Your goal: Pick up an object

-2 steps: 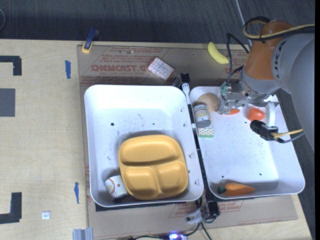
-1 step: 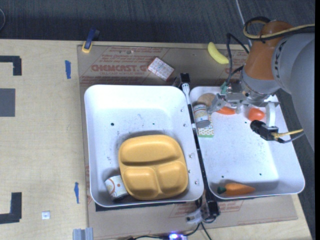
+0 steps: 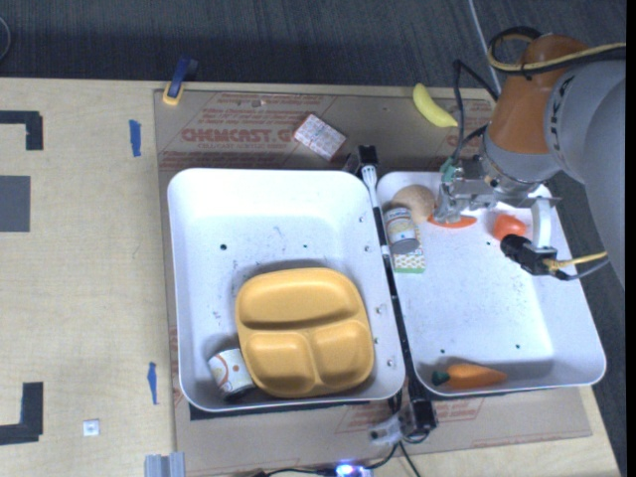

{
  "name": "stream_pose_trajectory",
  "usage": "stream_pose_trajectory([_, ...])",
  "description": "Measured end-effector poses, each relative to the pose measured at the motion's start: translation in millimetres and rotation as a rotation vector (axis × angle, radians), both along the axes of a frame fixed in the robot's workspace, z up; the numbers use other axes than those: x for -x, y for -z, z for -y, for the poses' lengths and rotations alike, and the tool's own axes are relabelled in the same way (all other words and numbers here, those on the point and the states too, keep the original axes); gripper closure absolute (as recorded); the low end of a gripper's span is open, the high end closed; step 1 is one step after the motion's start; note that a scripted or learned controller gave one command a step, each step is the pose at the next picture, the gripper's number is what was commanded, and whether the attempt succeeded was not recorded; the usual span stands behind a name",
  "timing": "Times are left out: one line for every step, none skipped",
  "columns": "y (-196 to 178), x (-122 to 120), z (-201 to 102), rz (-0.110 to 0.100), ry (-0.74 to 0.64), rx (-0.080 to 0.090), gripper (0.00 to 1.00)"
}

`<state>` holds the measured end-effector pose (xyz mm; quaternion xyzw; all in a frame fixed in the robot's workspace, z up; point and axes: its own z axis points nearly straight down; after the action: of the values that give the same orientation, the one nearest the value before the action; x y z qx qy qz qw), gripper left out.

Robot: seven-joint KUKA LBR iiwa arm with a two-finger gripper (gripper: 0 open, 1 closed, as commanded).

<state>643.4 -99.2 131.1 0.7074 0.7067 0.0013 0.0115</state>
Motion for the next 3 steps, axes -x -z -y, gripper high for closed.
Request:
stream_pose_trajectory([0.2, 0.1, -0.1, -0.001, 0.000, 0.000, 0.00])
stream_pose_trajectory([45.2, 81.2, 4.6, -0.016, 0.000, -0.014, 0.00])
stream_pose_trajectory([45.3, 26.5, -6.6, -0.015, -0.002, -0.014, 0.00])
